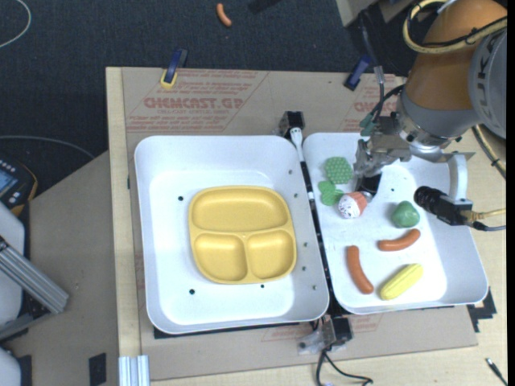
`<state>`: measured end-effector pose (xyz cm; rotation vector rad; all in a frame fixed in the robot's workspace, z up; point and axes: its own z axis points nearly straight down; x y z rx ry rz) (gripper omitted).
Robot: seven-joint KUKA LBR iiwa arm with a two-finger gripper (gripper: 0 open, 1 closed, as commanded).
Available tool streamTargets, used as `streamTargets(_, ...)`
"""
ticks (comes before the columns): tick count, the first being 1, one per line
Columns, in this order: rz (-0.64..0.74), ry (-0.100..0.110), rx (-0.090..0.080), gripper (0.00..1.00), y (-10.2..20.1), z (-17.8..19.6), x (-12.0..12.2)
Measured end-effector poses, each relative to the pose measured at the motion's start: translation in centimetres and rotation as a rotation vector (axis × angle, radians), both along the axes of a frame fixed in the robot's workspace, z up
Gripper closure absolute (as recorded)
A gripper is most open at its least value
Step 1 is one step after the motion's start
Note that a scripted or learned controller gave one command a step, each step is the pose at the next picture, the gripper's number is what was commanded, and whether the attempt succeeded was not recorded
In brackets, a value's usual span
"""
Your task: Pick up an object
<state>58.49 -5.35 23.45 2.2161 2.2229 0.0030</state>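
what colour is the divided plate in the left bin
Yellow: the divided plate, seen in the camera view.

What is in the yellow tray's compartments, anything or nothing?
Nothing. The yellow tray lies flat in the left bin, and all three compartments show bare yellow. The toy foods sit in the right bin.

worktop (pixel 241 95): tan board w/ faint red "chemcast" lettering, corners held by blue clamps, one at upper left (pixel 172 68), one at upper right (pixel 356 75). floor (pixel 96 22): dark grey carpet, w/ thin cable loop at far upper left (pixel 24 24) & small orange item (pixel 224 14) lying loose near top. aluminium extrusion (pixel 32 278) at lower left edge. lighting even, soft shadows.
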Motion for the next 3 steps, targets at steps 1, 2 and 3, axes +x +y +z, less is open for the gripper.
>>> streamTargets(1, -0.003, 0.007, 0.001, 1.00, 0.47, -1.44, -0.68)
streamTargets(2, -0.003, 0.003, -0.001, 1.00, 0.11, -1.98, 0.04)
streamTargets(3, -0.003, 0.002, -0.001, 1.00, -0.03, -1.96, 0.26)
